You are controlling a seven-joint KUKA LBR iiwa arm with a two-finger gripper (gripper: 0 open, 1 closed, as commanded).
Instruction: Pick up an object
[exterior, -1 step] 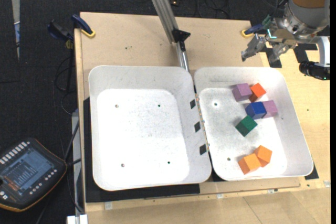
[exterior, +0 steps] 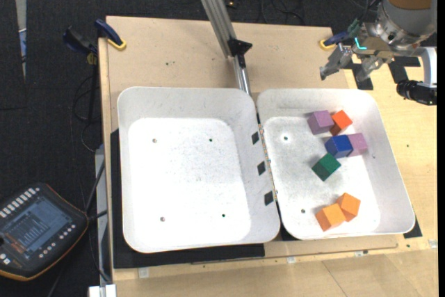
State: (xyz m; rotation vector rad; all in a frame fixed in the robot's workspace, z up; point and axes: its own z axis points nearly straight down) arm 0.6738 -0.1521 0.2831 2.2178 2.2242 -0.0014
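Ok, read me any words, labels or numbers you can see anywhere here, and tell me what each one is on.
None can be read.
Pendant at bottom left: its screen shows rows of marks, too small and blurred to read.
Blocks in the right bin: plain coloured faces, no text.
Left bin: only specks and small dots, no text.
Gripper: no legible label.

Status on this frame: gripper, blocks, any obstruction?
Gripper open, above the right bin's far edge, holding nothing. Blocks all in that bin: two purple, blue, green, three orange. Nothing blocks the way down to them.
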